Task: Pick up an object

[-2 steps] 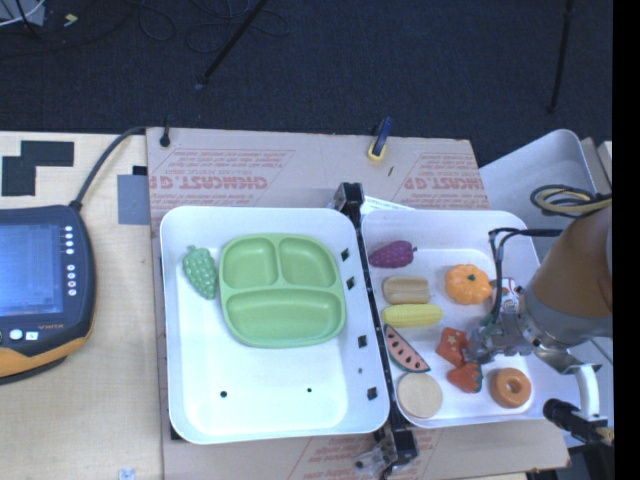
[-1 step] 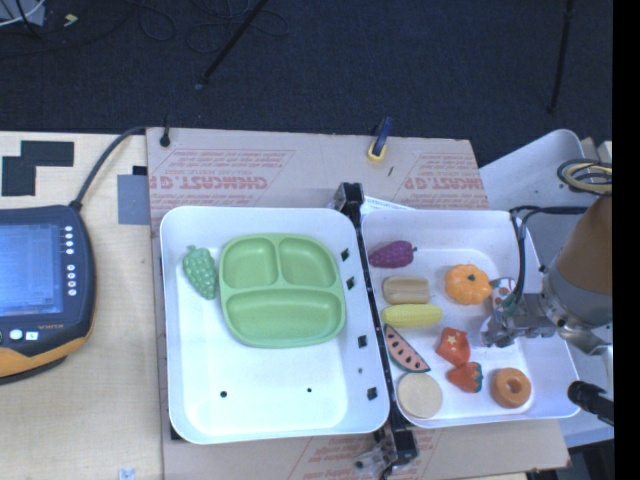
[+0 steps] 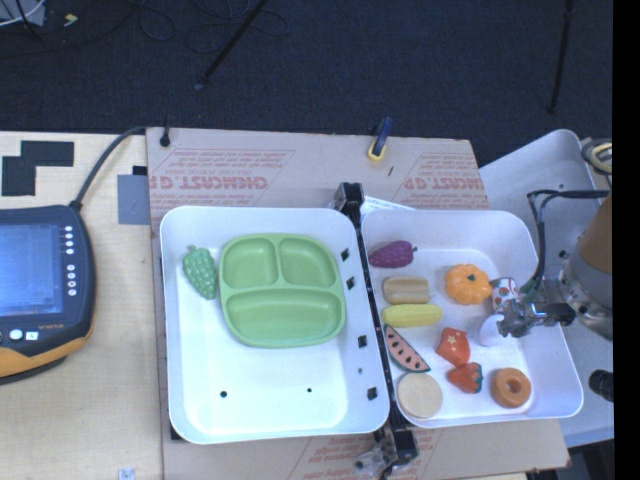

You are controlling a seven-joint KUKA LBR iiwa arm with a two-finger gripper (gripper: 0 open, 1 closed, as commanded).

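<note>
Toy food pieces are lying scattered in the right shallow white bin [image 3: 520, 228]: a purple plastic eggplant [image 3: 392, 255], a tan bread roll [image 3: 406, 289], a yellow corn cob [image 3: 411, 315], an orange pumpkin [image 3: 467, 284], a watermelon slice [image 3: 405, 350], a red strawberry [image 3: 453, 345], a red pepper [image 3: 466, 377], a glazed brown doughnut [image 3: 511, 387] and a round cream disc [image 3: 420, 395].

Surface/room: both bins are sitting on a brown cardboard sheet [image 3: 300, 173] laid over the pale wooden bench [image 3: 80, 408]; dark blue carpet [image 3: 400, 48] with black cables is showing behind.

Gripper [image 3: 512, 320]: reaching in from the right, low over the right bin's right side, just beside the pumpkin. Finger spacing is not resolving; cannot tell whether open or closed, and no object is showing between them. A small white and red item [image 3: 503, 290] is sitting just above it, identity unclear.

Other: left shallow white bin [image 3: 200, 398] is carrying a green three-compartment plastic plate [image 3: 281, 290] and a green grape bunch [image 3: 200, 271] just beside the plate's left edge. A grey and orange teach pendant [image 3: 40, 288] is resting at far left. A blue and yellow clamp [image 3: 379, 140] is gripping the cardboard's rear edge.

Writing: red print on the cardboard, upside down, not reliably legible.
</note>
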